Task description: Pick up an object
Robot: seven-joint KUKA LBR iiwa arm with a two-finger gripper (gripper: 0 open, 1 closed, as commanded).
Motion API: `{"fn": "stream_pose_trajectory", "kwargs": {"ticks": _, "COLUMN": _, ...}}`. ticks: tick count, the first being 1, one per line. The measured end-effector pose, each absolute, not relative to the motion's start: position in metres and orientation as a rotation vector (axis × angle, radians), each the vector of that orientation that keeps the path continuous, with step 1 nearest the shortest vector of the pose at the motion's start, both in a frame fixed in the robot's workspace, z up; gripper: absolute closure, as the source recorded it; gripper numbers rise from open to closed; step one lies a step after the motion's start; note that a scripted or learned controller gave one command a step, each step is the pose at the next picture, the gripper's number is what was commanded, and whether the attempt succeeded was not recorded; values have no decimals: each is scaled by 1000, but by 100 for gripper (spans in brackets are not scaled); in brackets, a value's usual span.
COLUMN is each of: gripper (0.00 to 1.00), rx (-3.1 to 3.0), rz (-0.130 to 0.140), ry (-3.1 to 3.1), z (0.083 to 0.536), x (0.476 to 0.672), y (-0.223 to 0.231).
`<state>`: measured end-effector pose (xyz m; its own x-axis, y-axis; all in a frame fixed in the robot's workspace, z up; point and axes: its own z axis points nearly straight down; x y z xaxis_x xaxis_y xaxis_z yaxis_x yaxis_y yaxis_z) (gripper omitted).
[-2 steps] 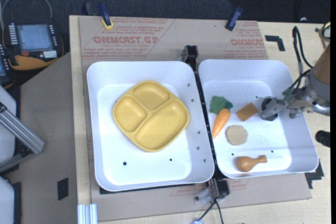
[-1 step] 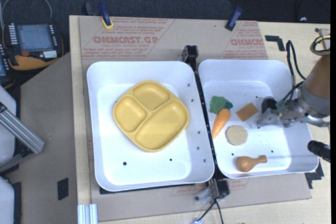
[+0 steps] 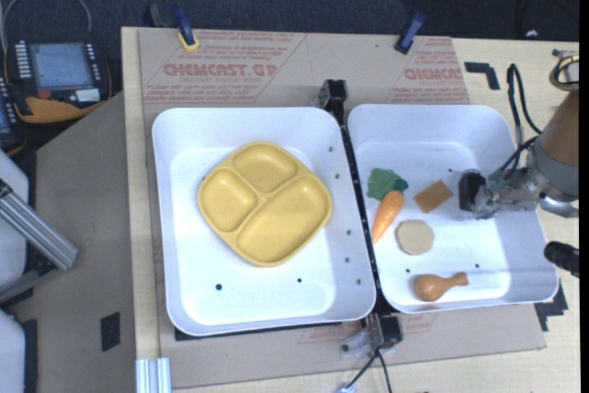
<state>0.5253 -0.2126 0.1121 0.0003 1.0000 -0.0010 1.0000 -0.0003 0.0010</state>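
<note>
Black jaws (image 3: 471,193), state impossible to tell, hover beside the brown block (image 3: 433,195) in the right bin (image 3: 442,117).

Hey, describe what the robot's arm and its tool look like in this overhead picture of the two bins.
The arm enters from the right edge as a rounded grey cylinder, tinged tan where it meets the frame. It narrows into a lighter grey metal wrist block. Thin dark cables loop above it and run down toward the wrist. The tool is small, black and blocky. No readable markings show.
</note>
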Motion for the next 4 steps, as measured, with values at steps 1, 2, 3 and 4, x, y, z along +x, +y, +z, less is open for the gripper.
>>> {"fn": "stream_pose_trajectory", "kwargs": {"ticks": 1, "gripper": 100, "rx": 2218, "rz": 1, "ry": 2220, "z": 154, "x": 527, "y": -209}}
{"fn": "stream_pose_trajectory", "kwargs": {"ticks": 2, "gripper": 100, "rx": 2218, "rz": 1, "ry": 2220, "z": 195, "x": 527, "y": -207}}
{"fn": "stream_pose_trajectory", "kwargs": {"ticks": 3, "gripper": 100, "rx": 2216, "rz": 2, "ry": 2220, "z": 249, "x": 526, "y": -198}}
{"fn": "stream_pose_trajectory", "kwargs": {"ticks": 4, "gripper": 100, "rx": 2218, "rz": 0, "ry": 2227, "z": 239, "x": 533, "y": -153}}
